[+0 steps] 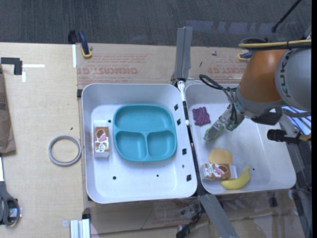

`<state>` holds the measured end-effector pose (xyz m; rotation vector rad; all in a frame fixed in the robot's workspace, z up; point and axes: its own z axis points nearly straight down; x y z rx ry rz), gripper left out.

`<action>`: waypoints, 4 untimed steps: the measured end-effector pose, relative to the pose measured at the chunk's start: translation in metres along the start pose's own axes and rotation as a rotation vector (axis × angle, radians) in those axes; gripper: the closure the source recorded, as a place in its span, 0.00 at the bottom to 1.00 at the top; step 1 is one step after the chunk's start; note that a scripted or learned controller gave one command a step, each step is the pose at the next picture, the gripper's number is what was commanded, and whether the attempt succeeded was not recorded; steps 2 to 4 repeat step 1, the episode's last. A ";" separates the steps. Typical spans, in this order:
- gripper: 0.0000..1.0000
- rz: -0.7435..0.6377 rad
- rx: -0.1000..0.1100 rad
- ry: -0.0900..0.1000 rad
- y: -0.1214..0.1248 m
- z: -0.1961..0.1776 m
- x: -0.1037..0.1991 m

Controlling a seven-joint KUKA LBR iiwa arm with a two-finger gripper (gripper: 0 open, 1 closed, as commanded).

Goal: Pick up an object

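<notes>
Nearest, along the front wall of the right bin (277,182): a banana (236,181), touching a small printed carton (216,171), with a round yellow-orange piece (220,156) just behind. Mid-bin, poised above bare floor — the hand (213,133), nothing between its fingers, spread impossible to tell at this slant. Farther back, a purple grape bunch (201,116). Still the approach step, by the look of it; next, a shift over one chosen object, then a descent and a close.

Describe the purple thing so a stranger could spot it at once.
Look in the right-hand white bin, at its far left corner beside the divider. The purple bunch of grapes lies there alone, apart from the banana and carton at the near edge; it is the only purple item.
</notes>
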<state>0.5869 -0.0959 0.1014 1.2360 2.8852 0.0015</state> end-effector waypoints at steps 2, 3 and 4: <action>1.00 0.138 0.001 0.000 0.071 -0.091 0.013; 1.00 0.138 0.001 0.000 0.071 -0.091 0.013; 1.00 0.138 0.001 0.000 0.071 -0.091 0.013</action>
